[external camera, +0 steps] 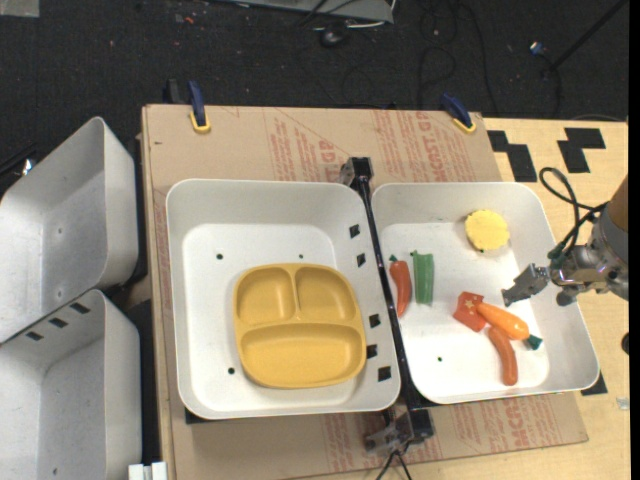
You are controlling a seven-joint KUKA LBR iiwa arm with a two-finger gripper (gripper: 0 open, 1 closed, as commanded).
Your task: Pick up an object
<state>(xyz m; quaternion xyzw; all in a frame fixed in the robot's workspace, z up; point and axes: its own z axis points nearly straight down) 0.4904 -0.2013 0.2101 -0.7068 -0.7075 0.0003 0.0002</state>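
The right bin (440, 203) holds several toy foods. A yellow round piece (487, 230) lies at its back right. A green piece (424, 276) and a red-orange chili (401, 284) lie side by side near the left wall. Toward the front right sit a red piece (468, 311), an orange carrot (503, 320) and a reddish sausage (505, 355), close together. My gripper (530, 283) reaches in over the right rim, just above and to the right of the carrot, with nothing visibly held.
The left bin (200, 218) holds a yellow three-compartment tray (298, 325). A black divider (372, 258) runs between the two bins. White containers (60, 228) stand off the bench at the left. A black cable (565, 193) loops near the arm.
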